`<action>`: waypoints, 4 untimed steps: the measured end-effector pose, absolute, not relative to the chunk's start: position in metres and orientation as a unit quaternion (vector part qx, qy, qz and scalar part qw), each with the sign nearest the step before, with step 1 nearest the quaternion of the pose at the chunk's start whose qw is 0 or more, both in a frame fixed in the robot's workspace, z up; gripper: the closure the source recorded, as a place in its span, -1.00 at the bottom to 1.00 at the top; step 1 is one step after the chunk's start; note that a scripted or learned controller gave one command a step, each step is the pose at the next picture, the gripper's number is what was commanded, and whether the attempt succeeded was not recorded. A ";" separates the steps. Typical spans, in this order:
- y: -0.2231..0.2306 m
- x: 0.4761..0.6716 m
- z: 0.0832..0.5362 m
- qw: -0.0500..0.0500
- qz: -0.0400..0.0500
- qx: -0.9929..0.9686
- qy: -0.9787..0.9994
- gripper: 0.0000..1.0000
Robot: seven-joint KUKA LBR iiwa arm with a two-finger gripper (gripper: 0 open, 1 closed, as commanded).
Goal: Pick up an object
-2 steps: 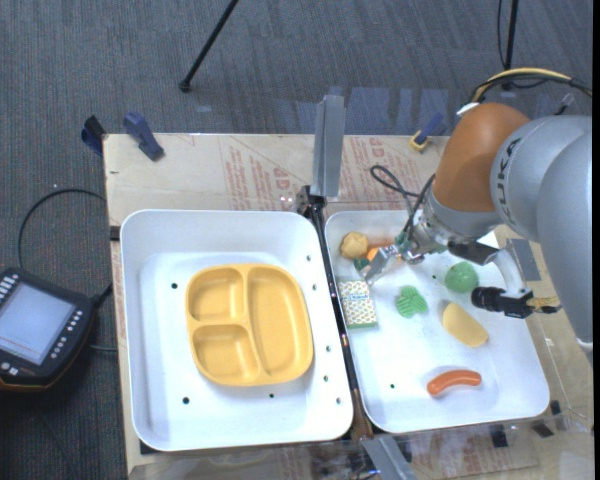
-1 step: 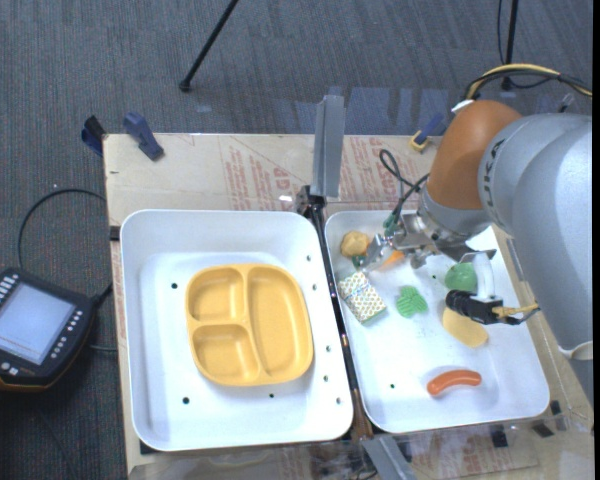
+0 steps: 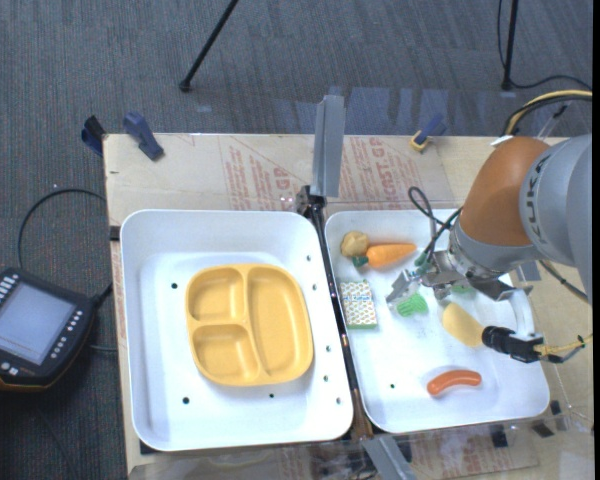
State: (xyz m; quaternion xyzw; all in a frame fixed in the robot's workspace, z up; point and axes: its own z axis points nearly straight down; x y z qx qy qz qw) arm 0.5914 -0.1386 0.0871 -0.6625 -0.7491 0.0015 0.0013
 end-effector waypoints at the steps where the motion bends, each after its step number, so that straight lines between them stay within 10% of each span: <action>1: -0.096 0.645 0.112 0.000 -0.001 -0.699 -0.716 -1.00; 2: -0.097 0.645 0.121 0.001 0.000 -0.698 -0.716 1.00; 3: -0.097 0.644 0.121 0.001 0.001 -0.698 -0.716 -1.00; 4: -0.108 0.642 0.084 0.003 0.002 -0.700 -0.714 -1.00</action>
